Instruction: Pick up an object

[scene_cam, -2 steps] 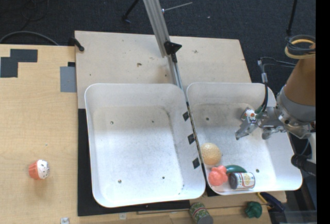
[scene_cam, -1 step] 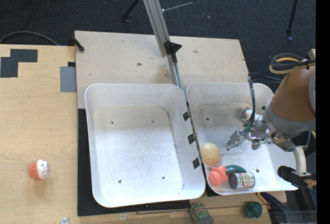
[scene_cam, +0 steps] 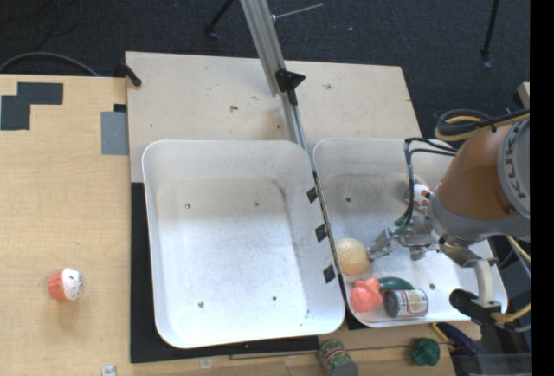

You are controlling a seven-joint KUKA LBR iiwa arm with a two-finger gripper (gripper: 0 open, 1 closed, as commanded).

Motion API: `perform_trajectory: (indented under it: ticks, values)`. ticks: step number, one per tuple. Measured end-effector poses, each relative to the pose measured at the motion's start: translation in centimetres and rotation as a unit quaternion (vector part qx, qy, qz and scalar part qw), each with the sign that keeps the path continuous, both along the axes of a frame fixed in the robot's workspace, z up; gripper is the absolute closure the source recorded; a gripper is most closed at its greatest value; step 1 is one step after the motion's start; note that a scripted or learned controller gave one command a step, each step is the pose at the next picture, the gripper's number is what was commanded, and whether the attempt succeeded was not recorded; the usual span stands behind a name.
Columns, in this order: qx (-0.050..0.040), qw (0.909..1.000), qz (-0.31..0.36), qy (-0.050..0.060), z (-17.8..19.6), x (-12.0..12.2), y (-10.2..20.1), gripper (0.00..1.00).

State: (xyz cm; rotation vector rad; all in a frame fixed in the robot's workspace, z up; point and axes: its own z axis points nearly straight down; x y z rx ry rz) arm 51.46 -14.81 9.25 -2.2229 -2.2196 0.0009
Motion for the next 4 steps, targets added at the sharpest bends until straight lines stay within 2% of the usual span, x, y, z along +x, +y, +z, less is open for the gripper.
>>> perform_trajectory:
  ticks: [1, 3, 4]
  values:
    - [0.0007, 1.0, -0.003, 0.0, 1.0, -0.1, -0.1, 1.0]
    - [-0.0003, 1.0, 0.001, -0.002, 12.6, 0.1, -0.4, 1.0]
    - [0.0014, 1.0, 0.003, 0.001, 11.7, 1.6, 4.6, 1.0]
